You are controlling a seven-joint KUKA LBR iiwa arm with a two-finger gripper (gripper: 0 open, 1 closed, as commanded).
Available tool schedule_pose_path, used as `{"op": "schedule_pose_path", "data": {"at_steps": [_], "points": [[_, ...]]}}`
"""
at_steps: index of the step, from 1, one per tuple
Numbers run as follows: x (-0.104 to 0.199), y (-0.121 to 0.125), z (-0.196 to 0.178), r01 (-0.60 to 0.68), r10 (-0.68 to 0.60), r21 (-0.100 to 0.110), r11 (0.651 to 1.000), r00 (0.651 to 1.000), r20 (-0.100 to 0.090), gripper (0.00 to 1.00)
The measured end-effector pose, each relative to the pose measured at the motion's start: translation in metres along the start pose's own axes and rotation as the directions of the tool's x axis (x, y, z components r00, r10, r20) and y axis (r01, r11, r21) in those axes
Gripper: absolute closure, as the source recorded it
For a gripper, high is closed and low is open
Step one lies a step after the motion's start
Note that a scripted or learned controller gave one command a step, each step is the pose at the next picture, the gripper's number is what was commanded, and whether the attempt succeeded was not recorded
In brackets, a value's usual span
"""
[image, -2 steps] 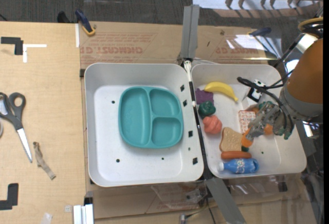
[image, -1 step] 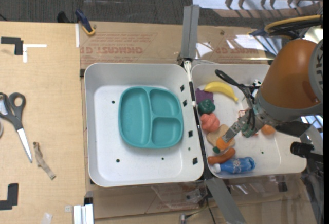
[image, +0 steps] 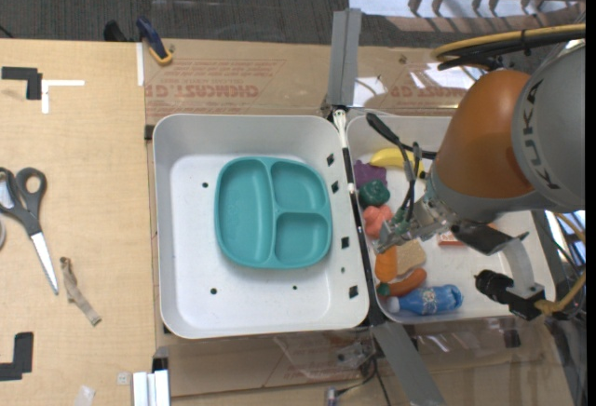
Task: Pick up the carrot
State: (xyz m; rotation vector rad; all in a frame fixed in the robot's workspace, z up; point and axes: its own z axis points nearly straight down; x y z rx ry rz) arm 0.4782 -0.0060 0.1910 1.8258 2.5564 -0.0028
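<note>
The carrot (image: 375,221) is an orange piece lying at the left side of the right bin (image: 521,278), with a bit of green at its right end. My gripper (image: 406,225) hangs low over the bin just right of the carrot, at that green end, under the arm's orange band (image: 484,148). The wrist hides where the gripper meets the carrot.
Crowded around the carrot are a tan bread slice (image: 408,255), a red-orange piece (image: 407,281), a blue bottle (image: 430,300), purple grapes (image: 370,174) and a yellow banana (image: 391,157). The left bin (image: 182,236) holds a teal divided plate (image: 273,211). Scissors (image: 30,209) lie on the bench.
</note>
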Motion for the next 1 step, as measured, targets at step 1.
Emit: {"op": "schedule_pose_path", "data": {"at_steps": [1], "points": [[0.0792,0.0264,-0.0121,-0.145,0.145,0.003,0.989,0.989,0.000,1.00]]}}
